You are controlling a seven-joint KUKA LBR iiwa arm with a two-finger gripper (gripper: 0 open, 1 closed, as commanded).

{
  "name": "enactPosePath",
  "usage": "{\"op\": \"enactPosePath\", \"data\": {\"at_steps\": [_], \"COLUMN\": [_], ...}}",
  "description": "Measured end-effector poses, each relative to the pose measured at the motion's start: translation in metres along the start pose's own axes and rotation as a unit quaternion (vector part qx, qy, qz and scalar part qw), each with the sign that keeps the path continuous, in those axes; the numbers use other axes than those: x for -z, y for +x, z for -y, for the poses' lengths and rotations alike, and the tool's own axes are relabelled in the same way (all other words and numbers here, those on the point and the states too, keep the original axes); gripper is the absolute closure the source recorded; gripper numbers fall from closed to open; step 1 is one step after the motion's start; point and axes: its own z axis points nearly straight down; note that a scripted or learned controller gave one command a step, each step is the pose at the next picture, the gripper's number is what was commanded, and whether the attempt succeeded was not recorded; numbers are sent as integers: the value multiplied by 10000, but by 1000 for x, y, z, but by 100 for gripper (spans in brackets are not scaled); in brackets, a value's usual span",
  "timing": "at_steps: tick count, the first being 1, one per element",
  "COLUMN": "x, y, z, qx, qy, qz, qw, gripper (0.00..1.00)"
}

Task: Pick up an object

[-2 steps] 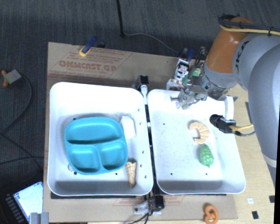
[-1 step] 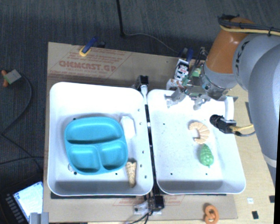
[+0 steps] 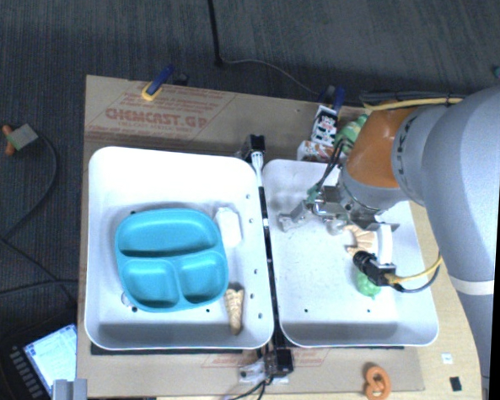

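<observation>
Two bins hold everything. A blue tray (image 3: 172,258) lies in the middle of the left bin (image 3: 108,165). A white piece (image 3: 228,226) is against the tray's upper right corner, and a tan cone (image 3: 235,308) lies just off its lower right corner. Well to the tray's right, in the right bin (image 3: 327,322), the gripper (image 3: 317,209) hangs low. Whether it is open, or grips anything, cannot be told. Farther right of the tray lie a peach piece (image 3: 363,238) and a green object (image 3: 367,286).
</observation>
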Motion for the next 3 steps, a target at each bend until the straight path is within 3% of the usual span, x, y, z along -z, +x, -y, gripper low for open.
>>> {"op": "enactPosePath", "data": {"at_steps": [1,2,3], "x": [10,98,140], "y": [-1,56,112], "z": [-1,82,127], "qx": [3,10,10], "qy": [-11,26,35], "qz": [15,-15,-13], "qw": [10000,10000,10000], "gripper": [100,100,100]}}
